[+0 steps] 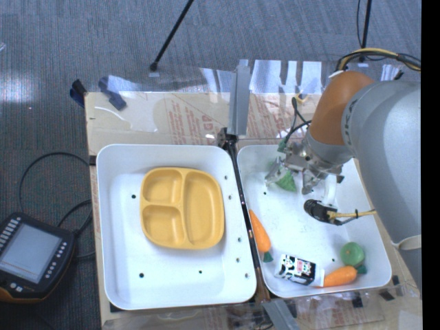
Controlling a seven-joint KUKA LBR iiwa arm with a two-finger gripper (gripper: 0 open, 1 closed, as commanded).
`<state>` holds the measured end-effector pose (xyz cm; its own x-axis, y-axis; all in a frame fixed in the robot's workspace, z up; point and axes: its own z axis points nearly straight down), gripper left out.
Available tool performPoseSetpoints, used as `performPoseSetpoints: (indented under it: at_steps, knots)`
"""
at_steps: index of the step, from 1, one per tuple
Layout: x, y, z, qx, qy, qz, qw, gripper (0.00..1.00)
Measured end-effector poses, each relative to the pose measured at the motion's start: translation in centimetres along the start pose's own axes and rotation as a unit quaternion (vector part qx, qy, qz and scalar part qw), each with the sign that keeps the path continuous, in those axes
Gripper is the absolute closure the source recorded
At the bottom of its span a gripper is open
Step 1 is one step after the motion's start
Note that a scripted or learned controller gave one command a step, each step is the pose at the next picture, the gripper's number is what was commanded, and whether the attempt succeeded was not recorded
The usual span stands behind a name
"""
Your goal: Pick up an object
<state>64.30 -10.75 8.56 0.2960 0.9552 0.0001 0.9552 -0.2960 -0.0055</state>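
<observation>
My gripper (293, 174) hangs low over the back part of the right bin (364, 201), under the orange wrist band. A small green leafy thing (283, 180) lies right at its left side, touching or nearly touching it; I cannot tell whether it is gripped. One carrot (259, 232) lies along the bin's left wall. At the front of the bin are a black-and-white cow-patterned carton (297, 269), a second carrot (340, 276) and a round green fruit (353, 254).
The left bin (120, 267) holds a yellow divided plate (182, 207) near its middle. A dark divider (240, 198) runs between the two bins. The grey arm covers the right bin's right edge. A handheld pendant (31, 253) lies on the floor at the left.
</observation>
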Motion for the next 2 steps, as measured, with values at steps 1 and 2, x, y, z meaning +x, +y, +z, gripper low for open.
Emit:
performPoseSetpoints:
  at_steps: [1, 2]
  knots:
    - [0.0, -0.1, -0.9, 0.004, -0.001, -0.002, 1.0000, 1.00]
    - [4.4, -1.2, -10.2, -0.003, 0.000, -0.133, 0.9912, 1.00]
